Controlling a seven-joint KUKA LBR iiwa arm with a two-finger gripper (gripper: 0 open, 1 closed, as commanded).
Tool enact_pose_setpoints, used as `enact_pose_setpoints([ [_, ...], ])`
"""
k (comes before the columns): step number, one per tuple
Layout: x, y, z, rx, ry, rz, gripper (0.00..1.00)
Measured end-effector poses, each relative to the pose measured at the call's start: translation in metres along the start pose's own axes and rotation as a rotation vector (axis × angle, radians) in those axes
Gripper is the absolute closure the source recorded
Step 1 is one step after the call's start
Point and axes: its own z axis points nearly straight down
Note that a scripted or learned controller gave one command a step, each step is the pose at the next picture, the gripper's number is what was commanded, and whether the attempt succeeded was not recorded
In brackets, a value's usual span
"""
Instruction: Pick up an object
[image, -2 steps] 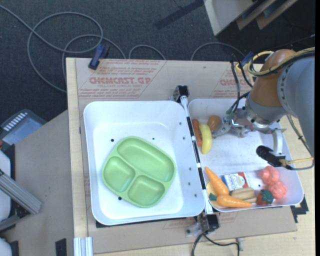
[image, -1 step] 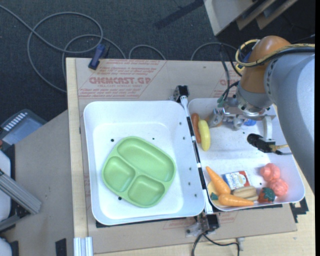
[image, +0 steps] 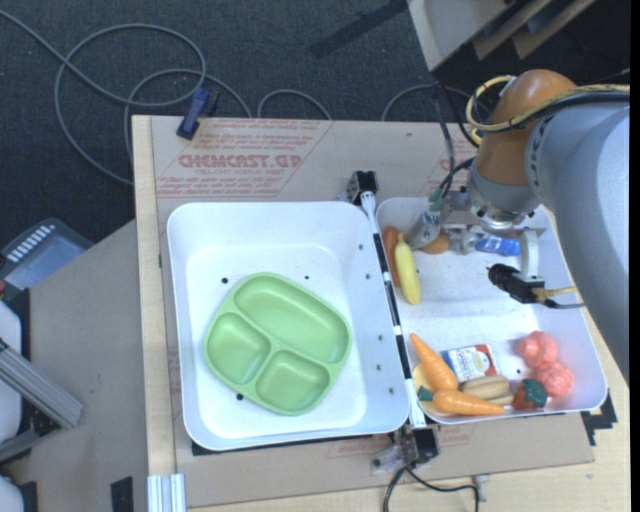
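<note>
Currently, contents logged from the left of the bench to the right, with places read as on a clock face:

- Left bin (image: 190, 260): holds one green divided plate (image: 278, 342), three compartments, lying flat in the middle of the bin. Well apart from my gripper, off towards eight o'clock.
- Divider between the bins: a yellow banana (image: 406, 272) lies just right of it in the right bin (image: 590, 372), long axis running twelve to six. This is the nearest candidate, just beside my gripper at about eight o'clock.
- Red-orange item (image: 391, 241): at the banana's upper end, against the divider; too small to identify.
- My gripper (image: 450, 232): low in the far corner of the right bin, at the bin's eleven o'clock. An orange-brown piece (image: 434, 243) sits close against it; I cannot tell whether it is between the fingers, nor whether the gripper is spread or pressed together.
- Near end of the right bin, towards six o'clock from my gripper: two carrots (image: 445, 385), a small red-and-white carton (image: 470, 360), a tan roll (image: 487, 386), pink fruit (image: 545, 362).
- Judgement: the banana offers the shortest reach, with a grasp across its width.
</note>
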Motion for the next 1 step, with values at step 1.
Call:
enact_pose_setpoints([
  [1,-0.0333,0.0055,-0.0010,-0.007,-0.003,-0.001,0.00],
])
